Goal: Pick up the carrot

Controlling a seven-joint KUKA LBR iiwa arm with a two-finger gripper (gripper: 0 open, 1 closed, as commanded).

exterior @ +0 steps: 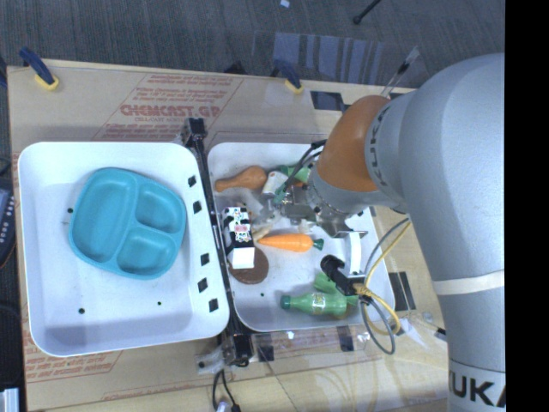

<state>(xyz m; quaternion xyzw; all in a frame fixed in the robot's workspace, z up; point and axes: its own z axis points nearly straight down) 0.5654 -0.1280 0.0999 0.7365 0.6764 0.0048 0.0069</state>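
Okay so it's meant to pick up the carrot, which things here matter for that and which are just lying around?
Belongs to the job:
- carrot, lying in the right bin
- tool, just above the carrot

Just lying about:
- chicken drumstick
- green bottle
- brown cookie with a white block
- small black and white carton
- blue divided plate in the left bin
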